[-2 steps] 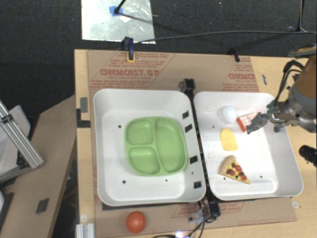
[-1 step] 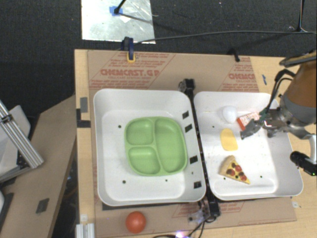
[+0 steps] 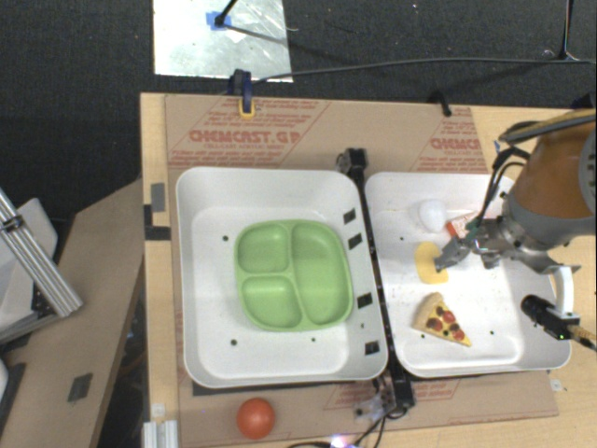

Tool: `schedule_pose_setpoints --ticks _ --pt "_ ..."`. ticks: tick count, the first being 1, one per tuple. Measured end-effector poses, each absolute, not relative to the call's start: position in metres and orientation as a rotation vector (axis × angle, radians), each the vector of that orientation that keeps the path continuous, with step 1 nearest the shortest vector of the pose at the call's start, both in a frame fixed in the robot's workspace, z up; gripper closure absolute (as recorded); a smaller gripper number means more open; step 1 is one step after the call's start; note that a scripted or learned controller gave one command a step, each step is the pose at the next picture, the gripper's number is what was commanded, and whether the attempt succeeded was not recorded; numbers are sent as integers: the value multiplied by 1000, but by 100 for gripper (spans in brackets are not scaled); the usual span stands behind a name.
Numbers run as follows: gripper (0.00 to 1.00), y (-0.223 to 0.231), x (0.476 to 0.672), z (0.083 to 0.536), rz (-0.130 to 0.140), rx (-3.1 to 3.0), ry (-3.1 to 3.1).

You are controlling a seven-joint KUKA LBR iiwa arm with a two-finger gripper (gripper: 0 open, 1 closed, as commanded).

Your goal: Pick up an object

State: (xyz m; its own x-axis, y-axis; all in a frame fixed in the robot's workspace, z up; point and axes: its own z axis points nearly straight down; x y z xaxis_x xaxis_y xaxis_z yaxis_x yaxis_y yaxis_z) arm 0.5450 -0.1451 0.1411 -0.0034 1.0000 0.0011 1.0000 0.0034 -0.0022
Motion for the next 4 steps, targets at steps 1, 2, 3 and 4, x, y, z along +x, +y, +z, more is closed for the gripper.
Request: schedule_pose_setpoints --ticks 1,2,3,4 --pt "0 -144 545 89 1 -2218 -2222" --pt "100 -145 546 102 -2 -2221 -2224" --pt "100 -148 538 153 -4 -2225 -2225" --pt "100 -152 549 210 -6 -2222 -2231"
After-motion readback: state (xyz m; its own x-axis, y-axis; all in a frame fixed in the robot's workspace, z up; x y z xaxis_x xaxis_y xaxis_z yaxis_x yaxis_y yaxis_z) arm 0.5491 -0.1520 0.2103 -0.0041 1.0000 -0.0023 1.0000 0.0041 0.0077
